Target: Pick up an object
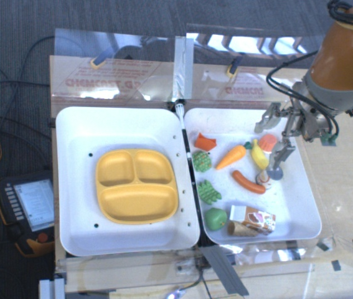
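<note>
The right bin (307, 210) holds several toy foods. Among them are an orange carrot (231, 156), a red sausage (249, 182), a yellow piece (258, 157) with a red-orange piece (268, 143) beside it, and a green apple (215, 217). My gripper (269, 148) reaches in from the right over the bin's far right part and is open. One finger (264, 119) sits behind the red-orange piece, and the other (278, 161) comes down by the sausage's right end. The yellow and red-orange pieces lie between the spread fingers, not clamped.
The left bin (76, 136) carries a yellow divided plate (137, 185). Also in the right bin are a red-orange wedge (204, 142), two green leafy pieces (202, 161) (209, 192) along the left wall, and a small printed carton (260, 220) near the front wall.
</note>
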`<move>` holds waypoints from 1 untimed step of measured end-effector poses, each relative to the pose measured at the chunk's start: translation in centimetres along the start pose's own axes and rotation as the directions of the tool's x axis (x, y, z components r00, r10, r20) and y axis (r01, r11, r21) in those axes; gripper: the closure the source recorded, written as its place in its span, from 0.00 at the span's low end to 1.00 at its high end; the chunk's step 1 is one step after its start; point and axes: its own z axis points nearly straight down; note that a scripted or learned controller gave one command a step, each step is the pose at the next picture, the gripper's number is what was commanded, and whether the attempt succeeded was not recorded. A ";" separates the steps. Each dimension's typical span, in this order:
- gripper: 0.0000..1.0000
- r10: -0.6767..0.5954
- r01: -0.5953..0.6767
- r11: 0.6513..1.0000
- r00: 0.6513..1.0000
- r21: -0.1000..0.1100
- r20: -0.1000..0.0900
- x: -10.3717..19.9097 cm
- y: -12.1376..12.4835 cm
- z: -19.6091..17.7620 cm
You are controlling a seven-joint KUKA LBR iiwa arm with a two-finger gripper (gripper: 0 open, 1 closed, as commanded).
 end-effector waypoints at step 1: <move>0.00 0.247 -0.247 0.969 0.969 0.000 -0.002 -2.0 1.5 10.9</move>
